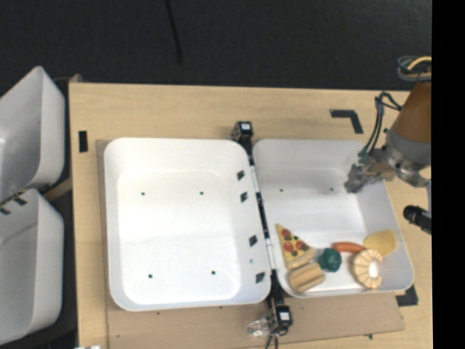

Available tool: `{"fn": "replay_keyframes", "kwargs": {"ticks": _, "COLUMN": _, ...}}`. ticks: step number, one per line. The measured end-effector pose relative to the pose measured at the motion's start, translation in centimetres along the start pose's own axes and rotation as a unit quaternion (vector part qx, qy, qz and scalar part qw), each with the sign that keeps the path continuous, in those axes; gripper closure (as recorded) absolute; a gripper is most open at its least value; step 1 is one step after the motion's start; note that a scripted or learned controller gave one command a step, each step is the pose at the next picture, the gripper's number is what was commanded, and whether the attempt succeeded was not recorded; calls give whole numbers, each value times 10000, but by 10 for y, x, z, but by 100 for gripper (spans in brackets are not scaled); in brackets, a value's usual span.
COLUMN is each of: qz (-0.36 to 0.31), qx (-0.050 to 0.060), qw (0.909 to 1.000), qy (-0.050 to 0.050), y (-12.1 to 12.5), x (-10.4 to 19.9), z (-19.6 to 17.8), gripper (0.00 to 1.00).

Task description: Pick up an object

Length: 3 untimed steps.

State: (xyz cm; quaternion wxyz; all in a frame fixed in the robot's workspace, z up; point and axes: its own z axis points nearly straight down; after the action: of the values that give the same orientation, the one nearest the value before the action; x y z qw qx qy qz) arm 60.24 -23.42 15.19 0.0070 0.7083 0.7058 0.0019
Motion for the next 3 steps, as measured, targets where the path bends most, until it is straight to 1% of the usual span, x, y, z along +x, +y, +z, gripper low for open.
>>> {"fn": "replay_keyframes", "kwargs": {"ticks": 3, "qz": 13, "qx": -69, "qw": 10000, "qy": -39, "y": 2, "x": -5, "z": -32, "gripper": 100}}
